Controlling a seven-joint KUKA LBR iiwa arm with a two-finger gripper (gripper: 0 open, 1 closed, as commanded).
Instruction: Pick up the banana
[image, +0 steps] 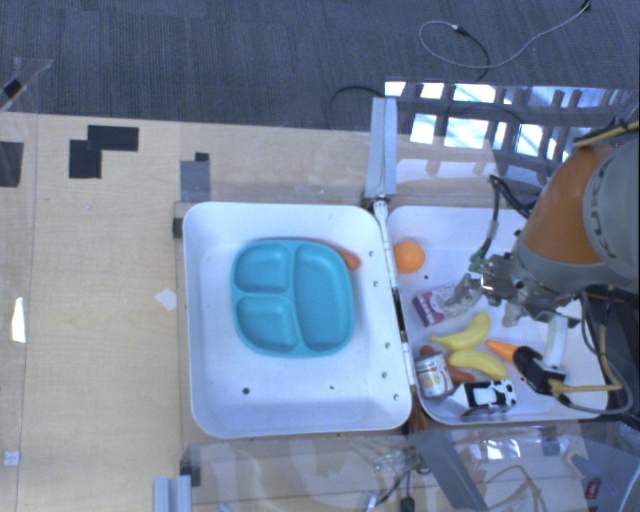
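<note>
I see the arm filling the right of the frame above the right bin. The banana lies lower centre in that bin, long axis rising rightward, just below-left of the pincer, whose spread I cannot tell; the wrist hides it.

You see a blue divided plate centred in the left bin; at its 3 o'clock, an orange in the right bin; a can at 5 o'clock.
</note>
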